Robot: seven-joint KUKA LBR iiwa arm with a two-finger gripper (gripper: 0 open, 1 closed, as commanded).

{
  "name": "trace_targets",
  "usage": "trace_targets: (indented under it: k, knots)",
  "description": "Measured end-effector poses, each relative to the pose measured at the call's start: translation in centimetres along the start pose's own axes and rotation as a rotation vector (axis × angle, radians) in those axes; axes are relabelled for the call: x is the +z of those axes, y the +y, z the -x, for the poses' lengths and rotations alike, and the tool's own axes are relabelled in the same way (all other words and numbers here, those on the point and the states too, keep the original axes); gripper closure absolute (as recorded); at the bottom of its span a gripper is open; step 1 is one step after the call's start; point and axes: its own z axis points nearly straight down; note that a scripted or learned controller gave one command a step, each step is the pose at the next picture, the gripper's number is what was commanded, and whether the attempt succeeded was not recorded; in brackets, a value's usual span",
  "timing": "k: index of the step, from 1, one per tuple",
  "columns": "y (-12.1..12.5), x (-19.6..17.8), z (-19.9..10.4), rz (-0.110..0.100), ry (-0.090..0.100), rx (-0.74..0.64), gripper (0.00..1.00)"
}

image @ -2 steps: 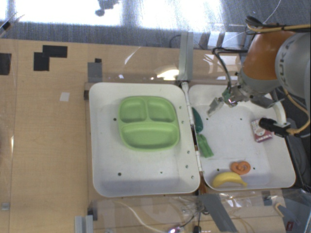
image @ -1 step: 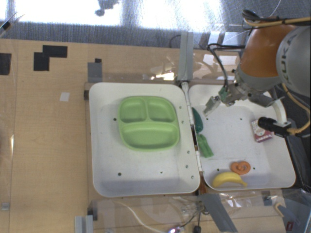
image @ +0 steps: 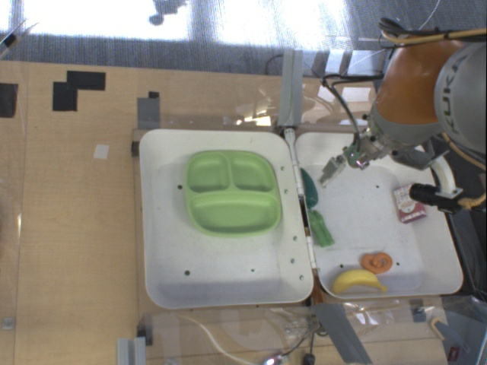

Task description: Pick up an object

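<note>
While the gripper (image: pixel 332 172) is hanging over the right bin (image: pixel 426 284) with nothing between its fingers, whether they are spread or closed cannot be told. The green object (image: pixel 313 211), the nearest candidate, is lying just below it against the dividing wall, restricting finger clearance there. The banana (image: pixel 358 280), orange piece (image: pixel 377 262) and small carton (image: pixel 409 203) are offering more open floor.

"KUKA" lettering, partly visible, on grey arm (image: pixel 463 90) at right edge, just right of orange band, above and right of pincer (image: pixel 344 163). Small red-and-white carton (image: pixel 410 204) right of pincer and lower bears print, too small to read. No other readable text, numbers or signs.
</note>
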Motion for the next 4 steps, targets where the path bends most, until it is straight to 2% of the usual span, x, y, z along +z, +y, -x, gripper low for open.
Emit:
trace_targets:
  k: [1,2,3,4]
  knots:
    - [-0.2,4.9,3.2,-0.002,0.000,0.214,0.00]
    - [-5.8,9.3,0.1,0.011,-0.006,0.105,0.00]
    - [-1.2,-0.1,0.6,0.002,-0.002,-0.230,0.00]
    - [0.6,-0.5,4.5,0.000,-0.002,0.271,0.00]
